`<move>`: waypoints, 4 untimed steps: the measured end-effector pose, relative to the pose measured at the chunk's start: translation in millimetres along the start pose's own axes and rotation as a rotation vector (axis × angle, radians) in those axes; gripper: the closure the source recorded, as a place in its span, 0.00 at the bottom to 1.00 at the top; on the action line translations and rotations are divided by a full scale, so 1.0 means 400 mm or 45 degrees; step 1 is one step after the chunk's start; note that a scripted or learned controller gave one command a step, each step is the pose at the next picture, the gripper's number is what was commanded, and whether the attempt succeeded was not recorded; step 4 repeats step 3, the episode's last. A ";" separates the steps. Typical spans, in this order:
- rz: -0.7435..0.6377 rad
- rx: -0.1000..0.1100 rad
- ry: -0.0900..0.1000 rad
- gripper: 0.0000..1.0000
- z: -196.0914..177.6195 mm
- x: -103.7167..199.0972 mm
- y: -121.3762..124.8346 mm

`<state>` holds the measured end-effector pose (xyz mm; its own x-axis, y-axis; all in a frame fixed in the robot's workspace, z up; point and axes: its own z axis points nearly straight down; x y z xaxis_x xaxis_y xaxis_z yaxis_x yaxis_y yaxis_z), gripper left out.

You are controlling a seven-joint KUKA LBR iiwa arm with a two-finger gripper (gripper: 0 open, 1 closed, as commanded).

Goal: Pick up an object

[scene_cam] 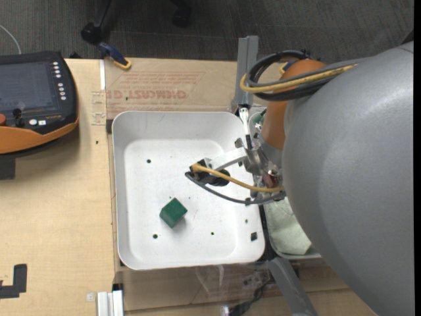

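Observation:
A small green cube (173, 212) lies on the floor of the left white bin (125, 176), left of centre and toward the front. My gripper (255, 171) hangs over that bin's right edge, largely covered by the big grey arm coming in from the right. It is up and to the right of the cube, well apart from it. Nothing shows between gripper and cube.
A pale green cloth (289, 228) lies in the right bin, mostly under the arm. A small dark scrap (254, 236) sits near the left bin's front right corner. A teach pendant (33, 104) rests on the bench at far left.

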<state>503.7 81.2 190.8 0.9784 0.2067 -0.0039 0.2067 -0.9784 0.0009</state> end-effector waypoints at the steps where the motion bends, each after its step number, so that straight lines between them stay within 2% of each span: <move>1: -0.011 0.002 -0.004 1.00 0.002 -0.124 0.259; 2: -0.798 0.003 -0.002 1.00 0.002 -0.105 0.170; 3: -0.370 0.000 -0.002 1.00 0.001 -0.073 0.017; 4: -0.370 0.000 -0.002 1.00 0.001 -0.073 0.017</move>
